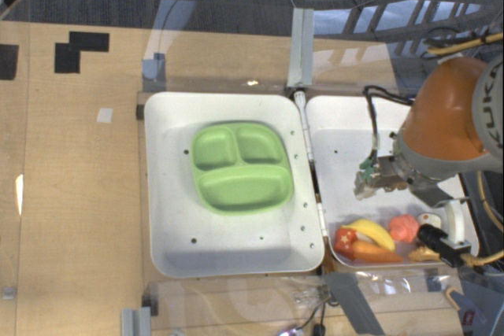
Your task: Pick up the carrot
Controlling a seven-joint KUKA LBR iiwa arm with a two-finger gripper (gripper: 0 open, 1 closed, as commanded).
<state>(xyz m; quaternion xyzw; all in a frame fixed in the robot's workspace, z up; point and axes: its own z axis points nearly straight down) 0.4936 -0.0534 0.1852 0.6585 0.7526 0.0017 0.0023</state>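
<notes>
— Which step is this?

— The approach, I'd judge. The claw (370,181) hangs over the right bin (339,130); the carrot (374,252) lies in that bin's near corner, touching a banana (370,233), a tomato (404,228) just beside.

— Next?

— Shift toward the near edge, drop, and avoid the banana.

— Claw spread or pinching?

— Too small to tell. Nothing visible between its tips.

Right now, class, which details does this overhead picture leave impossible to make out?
- Tool: too small and blurred in the camera view to judge its state.
- Right bin: its far right side is hidden under the arm.
- Carrot: one end is tucked under the banana.
</notes>
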